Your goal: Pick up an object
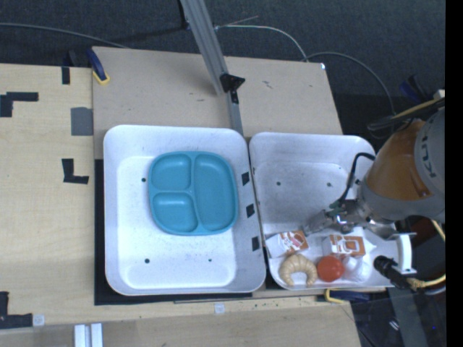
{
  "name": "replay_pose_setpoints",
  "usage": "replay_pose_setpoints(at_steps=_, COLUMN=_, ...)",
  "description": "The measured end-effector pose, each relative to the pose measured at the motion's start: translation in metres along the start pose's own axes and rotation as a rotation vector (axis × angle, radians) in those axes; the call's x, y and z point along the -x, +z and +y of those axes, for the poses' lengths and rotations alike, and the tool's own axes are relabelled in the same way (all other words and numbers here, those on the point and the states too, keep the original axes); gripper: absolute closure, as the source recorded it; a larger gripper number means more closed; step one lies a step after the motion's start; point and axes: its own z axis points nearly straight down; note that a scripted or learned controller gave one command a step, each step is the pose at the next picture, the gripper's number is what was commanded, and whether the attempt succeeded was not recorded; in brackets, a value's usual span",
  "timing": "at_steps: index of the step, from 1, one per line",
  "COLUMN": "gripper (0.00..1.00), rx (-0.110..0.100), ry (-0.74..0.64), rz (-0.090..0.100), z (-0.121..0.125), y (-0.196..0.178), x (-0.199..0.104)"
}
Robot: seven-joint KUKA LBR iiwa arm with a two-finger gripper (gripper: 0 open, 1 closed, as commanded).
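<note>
In the right bin (304,157), several small things lie along the front edge: a tan croissant (299,269), a red tomato-like ball (330,268), a small orange-and-white packet (293,241), an orange-and-white carton (348,246) and a pale clear item (359,267). My gripper (327,221) hangs low over the right bin's front right part, just above and between the packet and the carton. Nothing can be seen held in it.
The left bin (126,266) holds a blue divided plate (193,192). A grey metal bar (206,35) slants across the back of the bench towards the seam between the bins. The arm's orange band (396,172) sits over the right bin's right rim.
</note>
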Motion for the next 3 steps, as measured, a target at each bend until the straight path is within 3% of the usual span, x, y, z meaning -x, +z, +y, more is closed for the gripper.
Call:
replay_pose_setpoints(at_steps=1, gripper=1.0, rx=-0.001, ry=-0.001, rz=0.002, z=0.0, y=-0.011, x=-0.001)
replay_pose_setpoints(at_steps=3, gripper=1.0, rx=0.004, ry=-0.002, rz=0.001, z=0.012, y=-0.109, x=-0.012)
